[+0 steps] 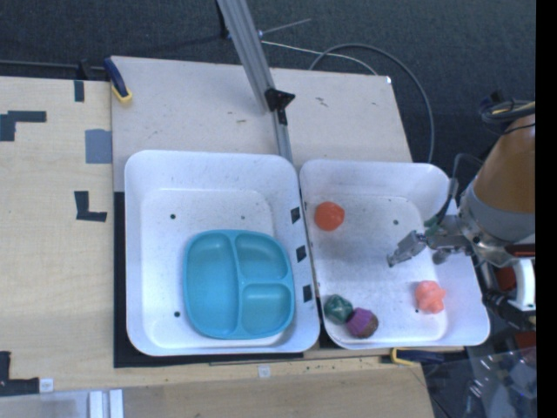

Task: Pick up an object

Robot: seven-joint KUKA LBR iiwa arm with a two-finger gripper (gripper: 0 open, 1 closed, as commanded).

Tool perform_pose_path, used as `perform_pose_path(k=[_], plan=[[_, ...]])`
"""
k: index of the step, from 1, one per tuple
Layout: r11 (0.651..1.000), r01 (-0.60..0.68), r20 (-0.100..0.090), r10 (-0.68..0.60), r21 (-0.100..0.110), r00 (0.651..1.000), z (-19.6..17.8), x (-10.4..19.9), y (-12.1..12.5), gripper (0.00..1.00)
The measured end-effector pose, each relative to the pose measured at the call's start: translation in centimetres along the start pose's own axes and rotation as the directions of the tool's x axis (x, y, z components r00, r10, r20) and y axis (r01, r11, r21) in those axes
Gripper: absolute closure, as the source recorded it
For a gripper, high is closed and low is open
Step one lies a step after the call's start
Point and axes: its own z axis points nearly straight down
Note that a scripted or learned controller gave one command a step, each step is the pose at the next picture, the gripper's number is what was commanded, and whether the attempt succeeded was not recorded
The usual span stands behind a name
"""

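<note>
Several small objects lie in the right bin (pixel 365 177). An orange ball (pixel 328 216) rests near its upper left. A salmon-pink lump (pixel 429 296) sits at the lower right. A dark green piece (pixel 338 307) and a purple piece (pixel 363 322) lie side by side at the front edge. My gripper (pixel 411 246) hangs over the right half of this bin, above and slightly left of the pink lump. It is open with nothing between its fingers. The arm's orange band (pixel 513 172) shows at the right.
The left bin (pixel 148 233) holds a light blue divided plate (pixel 237 283). A metal pole (pixel 252 46) slants across the bench behind the bins. A cable (pixel 418 85) loops behind the right bin.
</note>
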Motion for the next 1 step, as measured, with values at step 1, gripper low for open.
perform_pose_path(k=[1], plan=[[1.0,0.0,0.0,0.0,0.0,1.0,0.0,0.01,0.01,0.0]])
